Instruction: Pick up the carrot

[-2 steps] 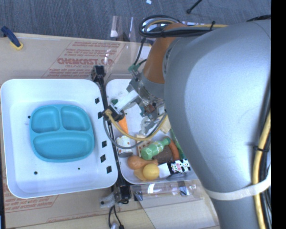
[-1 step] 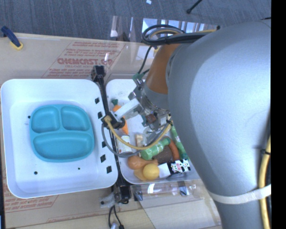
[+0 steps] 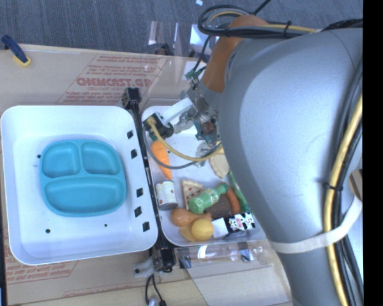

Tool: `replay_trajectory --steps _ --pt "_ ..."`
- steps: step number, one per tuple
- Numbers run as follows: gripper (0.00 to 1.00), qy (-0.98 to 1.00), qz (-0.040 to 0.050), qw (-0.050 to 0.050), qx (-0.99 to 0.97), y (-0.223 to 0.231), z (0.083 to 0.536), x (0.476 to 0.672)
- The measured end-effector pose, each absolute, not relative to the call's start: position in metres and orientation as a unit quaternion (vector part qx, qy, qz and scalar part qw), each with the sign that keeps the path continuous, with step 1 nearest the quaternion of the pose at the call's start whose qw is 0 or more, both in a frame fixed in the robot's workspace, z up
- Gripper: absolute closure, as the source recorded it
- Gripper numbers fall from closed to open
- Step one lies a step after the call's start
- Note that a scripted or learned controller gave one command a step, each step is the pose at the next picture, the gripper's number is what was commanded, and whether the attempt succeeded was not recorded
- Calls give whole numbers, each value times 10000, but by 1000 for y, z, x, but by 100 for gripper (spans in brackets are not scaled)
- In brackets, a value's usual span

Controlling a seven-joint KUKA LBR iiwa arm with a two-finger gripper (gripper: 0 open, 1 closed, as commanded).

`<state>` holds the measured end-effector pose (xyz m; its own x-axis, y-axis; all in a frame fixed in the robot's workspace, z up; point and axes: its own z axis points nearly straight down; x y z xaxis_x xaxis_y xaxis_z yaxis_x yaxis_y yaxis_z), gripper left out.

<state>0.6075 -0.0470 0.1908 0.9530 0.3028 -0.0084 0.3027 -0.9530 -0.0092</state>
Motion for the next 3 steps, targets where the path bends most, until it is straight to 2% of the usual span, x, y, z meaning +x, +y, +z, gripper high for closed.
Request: replay_trajectory --steps 1,2,3 --pt "0 -1086 92 30 -9940 -37 190 596" --pt "0 -1111 56 8 -9938 -16 191 619" --pt "0 -1074 80 9 -9942 3 190 575"
